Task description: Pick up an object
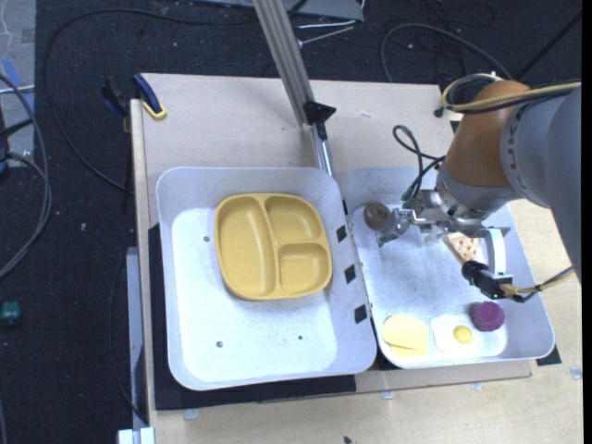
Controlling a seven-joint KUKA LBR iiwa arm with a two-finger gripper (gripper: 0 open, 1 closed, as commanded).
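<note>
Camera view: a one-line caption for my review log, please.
Arm's gripper hovers over the right bin holding toy foods; yellow divided tray sits in the left bin.

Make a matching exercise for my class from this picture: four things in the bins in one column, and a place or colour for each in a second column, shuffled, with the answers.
Things
1. divided tray
2. purple piece
3. fried egg toy
4. brown round piece

Descriptions
A. white with a yellow centre, at the right bin's near edge
B. yellow, lying in the left bin
C. far left part of the right bin, beside the arm's wrist
D. near right corner of the right bin, next to the egg

Pairs: 1-B, 2-D, 3-A, 4-C
</note>
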